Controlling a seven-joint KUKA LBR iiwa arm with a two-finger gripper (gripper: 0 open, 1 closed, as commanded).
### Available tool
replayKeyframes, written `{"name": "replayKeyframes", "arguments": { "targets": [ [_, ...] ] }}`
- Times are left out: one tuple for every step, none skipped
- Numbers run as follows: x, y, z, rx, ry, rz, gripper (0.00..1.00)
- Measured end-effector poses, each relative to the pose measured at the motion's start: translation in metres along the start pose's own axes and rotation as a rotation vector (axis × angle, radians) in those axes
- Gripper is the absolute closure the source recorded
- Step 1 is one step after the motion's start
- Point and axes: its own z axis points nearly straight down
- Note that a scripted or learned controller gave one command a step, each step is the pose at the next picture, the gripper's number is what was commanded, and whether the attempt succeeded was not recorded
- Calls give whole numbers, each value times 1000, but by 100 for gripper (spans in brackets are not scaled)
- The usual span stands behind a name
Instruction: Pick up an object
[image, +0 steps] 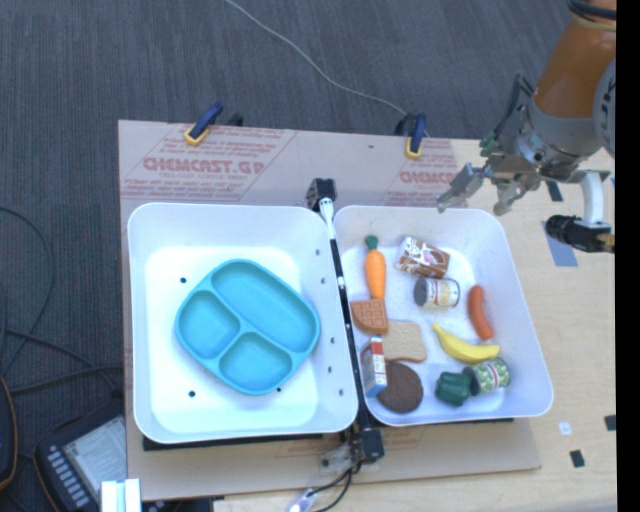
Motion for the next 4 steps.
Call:
{"name": "replayKeyframes", "arguments": {
  "targets": [
    [29, -55, 164, 1, 0, 1, 0],
    [29, -55, 154, 0, 0, 2, 100],
    [29, -55, 154, 0, 0, 1, 0],
    [47, -117, 171, -14, -5, 3, 0]
  ]
}}
